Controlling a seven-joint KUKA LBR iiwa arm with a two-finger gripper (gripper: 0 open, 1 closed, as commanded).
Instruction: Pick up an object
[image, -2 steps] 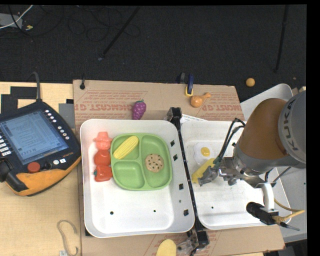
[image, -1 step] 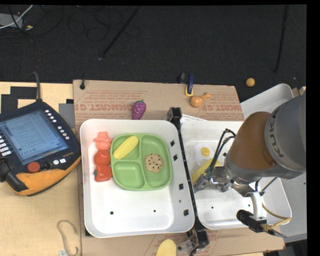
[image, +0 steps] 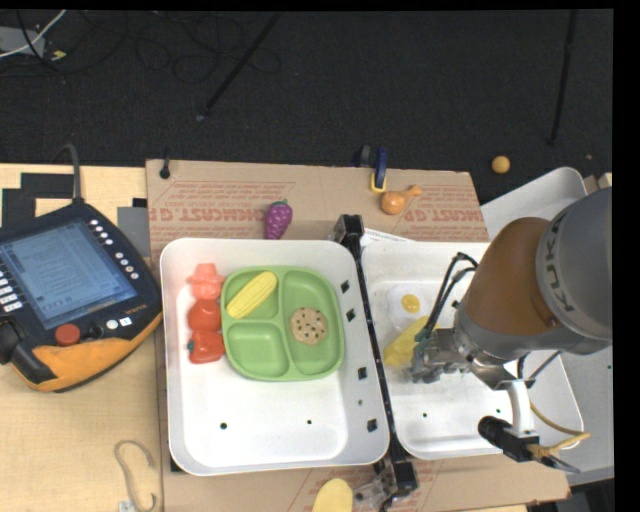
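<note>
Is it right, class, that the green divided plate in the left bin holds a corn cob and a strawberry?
Not quite. In the camera view, the green divided plate in the left bin holds a corn cob and a cookie, not a strawberry.

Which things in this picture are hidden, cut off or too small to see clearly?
- Gripper, camera view: dark and small under the grey arm; its state is unreadable.
- Yellow flat object in the right white bin: partly covered by the gripper.
- Yellow round object: cut off by the bottom edge.
- Writing on the tablet screen: too small.
</note>
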